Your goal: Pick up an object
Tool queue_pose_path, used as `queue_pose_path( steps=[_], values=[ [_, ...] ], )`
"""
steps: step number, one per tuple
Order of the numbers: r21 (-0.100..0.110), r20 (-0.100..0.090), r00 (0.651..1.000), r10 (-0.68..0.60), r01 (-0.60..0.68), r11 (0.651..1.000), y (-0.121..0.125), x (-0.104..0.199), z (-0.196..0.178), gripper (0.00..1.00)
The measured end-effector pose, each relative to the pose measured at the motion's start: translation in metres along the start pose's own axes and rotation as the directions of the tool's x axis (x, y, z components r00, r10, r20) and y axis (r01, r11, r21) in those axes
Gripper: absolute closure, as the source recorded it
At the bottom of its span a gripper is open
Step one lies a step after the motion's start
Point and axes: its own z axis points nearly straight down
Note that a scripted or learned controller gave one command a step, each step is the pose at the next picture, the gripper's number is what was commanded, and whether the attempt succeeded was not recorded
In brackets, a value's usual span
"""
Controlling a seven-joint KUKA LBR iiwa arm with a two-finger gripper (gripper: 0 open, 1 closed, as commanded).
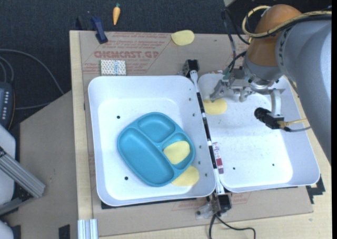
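- The nearest thing to pick is a flat pale yellow soft-looking piece (215, 107). It lies on the floor of the right shallow white bin (263, 172), close to the wall that this bin shares with its neighbour.
- The claw (231, 91) hangs over the back corner of the right bin, just beside this yellow piece and a little behind it. We judge that it is there to approach the piece, because no other object lies near it.
- We cannot tell how the claw stands, because the metal parts and cables of the wrist cover it. We see nothing held in it.
- The grey arm with the orange band (274, 27) comes in from the right and bends down over the bin, so its wrist is above the piece.
- In the left shallow white bin (105, 101) lies a blue plastic plate with three compartments (150, 148). A second yellow piece (177, 151) lies in its small compartment, and a third one (186, 177) sits partly under the plate's edge, touching it.
- These two look harder to take, we think, because the plate's walls are around or over them.
- On the tabletop (152, 48) behind the bins rest another yellow piece (182, 37) and a small patterned packet (113, 67).
- A small orange carrot-shaped toy (116, 14) lies on the dark floor, well apart from the bins.
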Motion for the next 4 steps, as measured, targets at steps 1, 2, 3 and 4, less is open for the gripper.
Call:
queue_pose_path(
  steps=[1,2,3,4],
  values=[
    [0.000,-0.001,1.000,-0.001,0.001,1.000,0.010,-0.002,0.010,0.00],
    [0.000,0.000,1.000,0.000,0.000,1.000,0.010,0.000,0.010,0.00],
    [0.001,0.000,1.000,0.000,0.000,1.000,0.010,0.000,0.010,0.00],
    [0.003,-0.001,1.000,0.001,-0.001,1.000,-0.001,0.000,0.010,0.00]
  ],
)
